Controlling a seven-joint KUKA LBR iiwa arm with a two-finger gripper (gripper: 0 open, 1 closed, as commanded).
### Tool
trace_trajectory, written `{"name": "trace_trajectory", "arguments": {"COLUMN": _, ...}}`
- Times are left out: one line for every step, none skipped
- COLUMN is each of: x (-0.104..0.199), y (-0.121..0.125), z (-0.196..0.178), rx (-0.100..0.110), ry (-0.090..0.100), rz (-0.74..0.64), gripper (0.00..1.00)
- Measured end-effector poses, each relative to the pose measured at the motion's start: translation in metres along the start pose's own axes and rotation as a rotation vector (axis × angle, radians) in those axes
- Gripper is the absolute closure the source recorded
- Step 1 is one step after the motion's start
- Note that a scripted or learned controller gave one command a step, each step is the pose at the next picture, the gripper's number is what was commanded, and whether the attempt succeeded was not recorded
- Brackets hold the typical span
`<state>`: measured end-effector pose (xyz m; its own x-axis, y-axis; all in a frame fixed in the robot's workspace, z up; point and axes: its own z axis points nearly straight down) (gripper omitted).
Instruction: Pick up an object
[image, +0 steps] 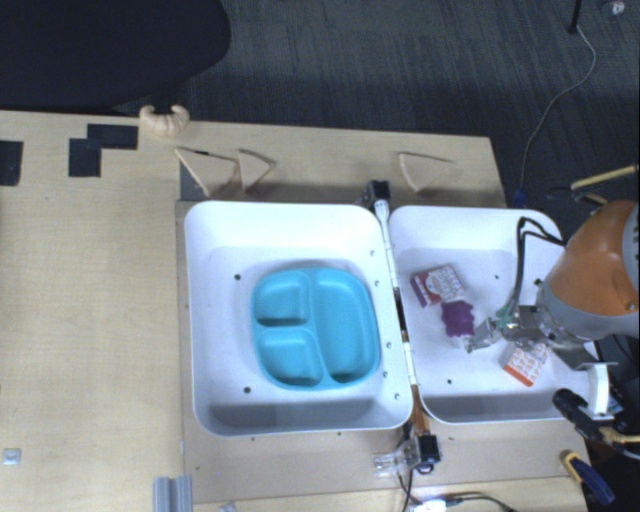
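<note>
Best done slowly: settle straight down over one item, centre it, and lift only once it is plainly caught — otherwise a push against the wall is likely. Low in the right bin (470, 225), the hand (500, 327), arm reaching in from the right; whether wide or narrow, cannot tell at this slant. Nothing seen held. Just left of the hand, perhaps touching, a purple object (457, 318); beyond it, toward the far wall, a maroon-and-white packet (437, 285). Close by on the near side, an orange-and-white packet (524, 364). In the left bin (215, 300), well apart, a blue divided tray (315, 326).
</note>
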<state>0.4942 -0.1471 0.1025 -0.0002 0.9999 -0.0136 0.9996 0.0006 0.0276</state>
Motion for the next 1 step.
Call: {"name": "trace_trajectory", "arguments": {"x": -0.0009, "y": 0.0023, "z": -0.0115, "rx": -0.007, "ry": -0.003, "rz": -0.001, "gripper": 1.00}}
